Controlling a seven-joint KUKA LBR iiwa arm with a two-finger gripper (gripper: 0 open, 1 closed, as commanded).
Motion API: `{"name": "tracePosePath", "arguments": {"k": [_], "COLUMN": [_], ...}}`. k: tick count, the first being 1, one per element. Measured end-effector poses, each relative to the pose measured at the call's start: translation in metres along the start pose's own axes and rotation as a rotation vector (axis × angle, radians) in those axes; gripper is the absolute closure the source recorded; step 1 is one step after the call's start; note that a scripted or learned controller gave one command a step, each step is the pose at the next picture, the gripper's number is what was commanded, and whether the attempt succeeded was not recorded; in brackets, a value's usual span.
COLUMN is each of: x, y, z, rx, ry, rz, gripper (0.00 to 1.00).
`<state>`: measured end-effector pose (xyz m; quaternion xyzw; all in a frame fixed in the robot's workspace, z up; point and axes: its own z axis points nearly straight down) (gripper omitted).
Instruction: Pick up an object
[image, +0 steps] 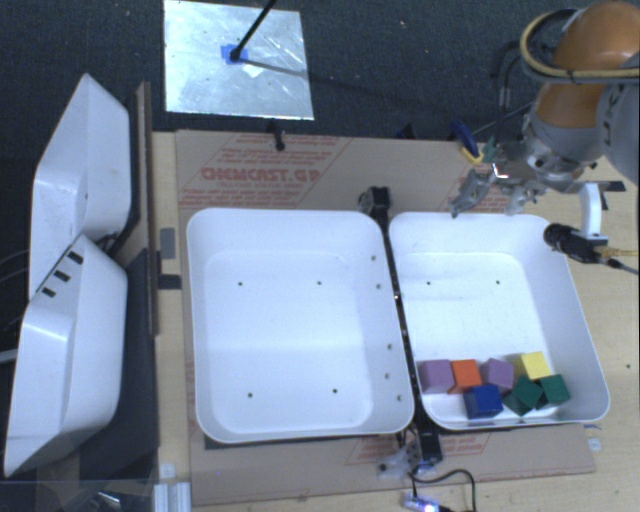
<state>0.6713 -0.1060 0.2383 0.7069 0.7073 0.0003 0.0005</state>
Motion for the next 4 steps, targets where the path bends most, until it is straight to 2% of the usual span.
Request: {"name": "tracePosePath", "arguments": {"k": [1, 2, 3, 4], "x": [0.018, 0.017, 0.008, -0.045], "y": [-0.049, -0.046, -0.112, -0.172], "z": [0.111, 0.096, 0.053, 0.053], "rx": [0.010, -0.001, -0.002, 0.001], "ry": [0.001, 0.000, 0.000, -0.001], "rz": [0.000, 0.001, 0.002, 0.006], "gripper": [0.00, 1.00, 1.00, 1.00]}}
